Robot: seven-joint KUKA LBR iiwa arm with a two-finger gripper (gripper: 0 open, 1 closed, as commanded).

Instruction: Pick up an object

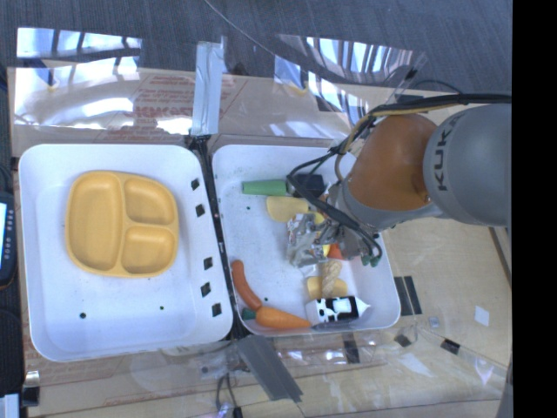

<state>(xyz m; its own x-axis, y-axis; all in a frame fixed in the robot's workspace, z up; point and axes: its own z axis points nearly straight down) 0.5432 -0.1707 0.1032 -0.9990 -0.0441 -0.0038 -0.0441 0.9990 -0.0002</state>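
Two shallow white bins sit side by side on the bench, seen from above at a slant. The left bin holds a yellow divided plate lying flat, well apart from everything else. The right bin holds the loose objects: a green stick near the far wall with its long axis running left to right, a pale yellow piece just near of it, a sausage and a carrot along the near left corner, a small black-and-white cow at the near wall, and a tan piece just far of the cow.

The arm reaches in from the right, and its gripper is low in the middle of the right bin. The metal fingers point left and downward; how far apart they stand, and whether anything lies between them, cannot be told. An orange-red bit sits just right of them.

The pale yellow piece lies closest, just on the far side of the fingers. The sausage lies to the near left, its long axis running far to near, so it is likely the harder reach.
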